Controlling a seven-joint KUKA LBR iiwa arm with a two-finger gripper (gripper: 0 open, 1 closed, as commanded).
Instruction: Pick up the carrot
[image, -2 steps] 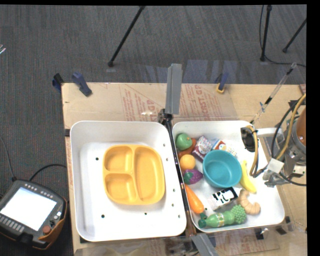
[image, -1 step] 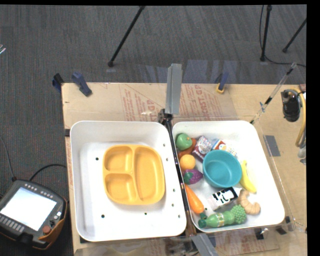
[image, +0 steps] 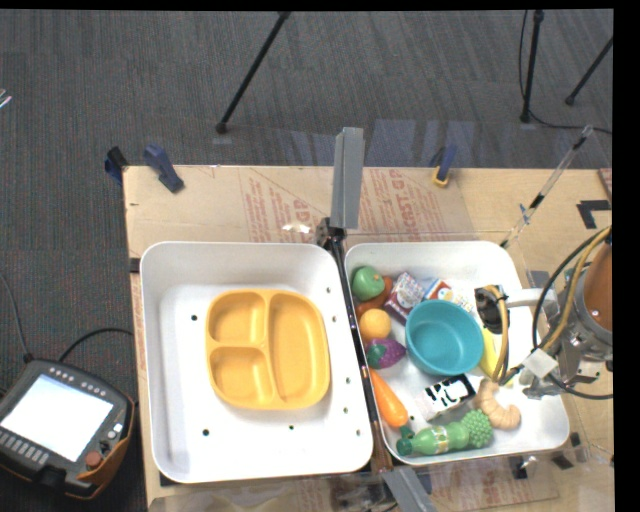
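Note:
The carrot (image: 388, 398) is orange with a green tip. It lies at a slant along the left wall of the right bin (image: 500, 255), near the front. My gripper (image: 548, 372) hangs over the right edge of that bin, well to the right of the carrot and apart from it. A teal bowl (image: 444, 337) and a black-and-white card (image: 450, 390) lie between the two.
The right bin also holds a green-and-red fruit (image: 367, 283), a yellow fruit (image: 375, 323), a purple eggplant (image: 385, 352), a snack packet (image: 415, 290), a banana (image: 490, 352), a tan shrimp (image: 498, 406) and a green toy (image: 447, 437). A yellow divided plate (image: 268, 348) sits in the left bin (image: 170, 300).

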